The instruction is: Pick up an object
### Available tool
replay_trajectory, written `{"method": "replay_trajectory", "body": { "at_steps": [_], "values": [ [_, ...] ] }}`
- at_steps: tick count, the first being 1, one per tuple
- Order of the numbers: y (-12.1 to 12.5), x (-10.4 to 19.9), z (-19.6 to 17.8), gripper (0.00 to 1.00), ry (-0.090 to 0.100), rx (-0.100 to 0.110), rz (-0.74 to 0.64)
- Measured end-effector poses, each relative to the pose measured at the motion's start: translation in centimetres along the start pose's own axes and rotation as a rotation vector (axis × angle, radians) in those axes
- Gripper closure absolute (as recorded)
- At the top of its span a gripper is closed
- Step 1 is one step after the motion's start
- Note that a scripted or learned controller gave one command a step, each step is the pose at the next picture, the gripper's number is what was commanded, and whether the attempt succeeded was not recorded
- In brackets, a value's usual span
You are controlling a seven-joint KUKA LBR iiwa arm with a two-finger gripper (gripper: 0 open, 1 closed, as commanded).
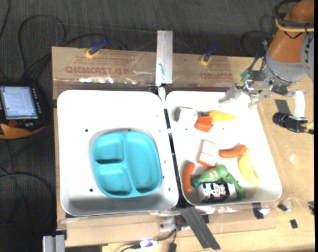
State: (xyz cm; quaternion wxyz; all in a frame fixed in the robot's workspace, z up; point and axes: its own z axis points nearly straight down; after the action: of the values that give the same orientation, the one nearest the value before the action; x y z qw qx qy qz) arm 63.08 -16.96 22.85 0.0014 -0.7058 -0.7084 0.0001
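Note:
My gripper (238, 97) hangs over the far edge of the right bin (269, 156), open with nothing between its fingers. Just below and left of it lie a yellow-orange carrot-like toy (222, 116) and an orange block (203, 123). A white and grey item (184, 113) sits at the bin's far left. Mid-bin are a white box (207, 152), an orange sausage (232, 151) and a yellow banana (247, 169). At the near end lie a red-orange sausage (187, 176), a green bottle (220, 175) and a black can (215, 191).
The left bin (74, 140) holds a teal divided plate (127, 163). A ridge (169, 146) separates the two bins. A tablet pendant (16, 105) lies on the floor at the left. A metal post (164, 56) stands behind the bins.

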Motion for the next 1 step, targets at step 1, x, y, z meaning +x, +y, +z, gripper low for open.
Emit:
{"method": "replay_trajectory", "body": {
  "at_steps": [1],
  "values": [
    [-0.13, 4.8, 13.52, 0.0, -0.002, -0.003, -0.368]
  ]
}}
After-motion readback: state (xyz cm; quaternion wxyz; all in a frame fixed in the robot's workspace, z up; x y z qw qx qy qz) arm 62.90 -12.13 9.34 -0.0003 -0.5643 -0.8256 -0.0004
